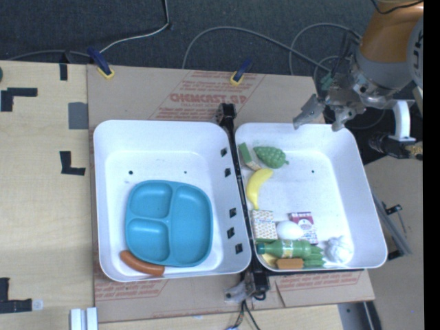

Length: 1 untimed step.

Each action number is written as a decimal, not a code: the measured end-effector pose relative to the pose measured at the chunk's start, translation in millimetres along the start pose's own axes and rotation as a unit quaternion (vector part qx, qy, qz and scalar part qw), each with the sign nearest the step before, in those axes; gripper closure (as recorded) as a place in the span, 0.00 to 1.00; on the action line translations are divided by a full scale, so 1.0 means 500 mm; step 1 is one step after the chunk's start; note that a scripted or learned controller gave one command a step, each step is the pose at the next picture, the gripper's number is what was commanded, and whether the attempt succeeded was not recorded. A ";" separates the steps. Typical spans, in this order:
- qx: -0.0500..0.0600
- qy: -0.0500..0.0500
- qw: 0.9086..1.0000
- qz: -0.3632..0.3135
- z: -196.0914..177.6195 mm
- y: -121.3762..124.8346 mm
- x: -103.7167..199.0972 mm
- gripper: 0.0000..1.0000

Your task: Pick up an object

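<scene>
- Brown cardboard covered the bench under two white bins, with dark carpet and cables beyond.
- The gripper hung over the far rim of the right bin, its two fingers spread apart with nothing between them.
- A green fruit, a banana, an egg and a green bottle lay along that bin's left and near sides.
- The left bin held a blue divided plate and a sausage at the plate's near edge.

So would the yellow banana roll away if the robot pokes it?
Probably not far: the banana is curved, so it would likely spin or slide instead. It looks like smooth toy plastic, so maybe slippery and light. Neighbouring toys might stop it.
</scene>
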<state>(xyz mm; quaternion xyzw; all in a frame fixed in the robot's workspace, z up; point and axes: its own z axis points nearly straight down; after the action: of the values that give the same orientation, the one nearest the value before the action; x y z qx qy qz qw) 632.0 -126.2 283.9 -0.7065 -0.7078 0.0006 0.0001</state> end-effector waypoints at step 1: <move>0.003 0.001 1.000 0.000 0.364 0.007 0.047 0.00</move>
<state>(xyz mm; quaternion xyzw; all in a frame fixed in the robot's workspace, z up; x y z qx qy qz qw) 635.1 -103.0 101.9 -0.7067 -0.7075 0.0022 0.0031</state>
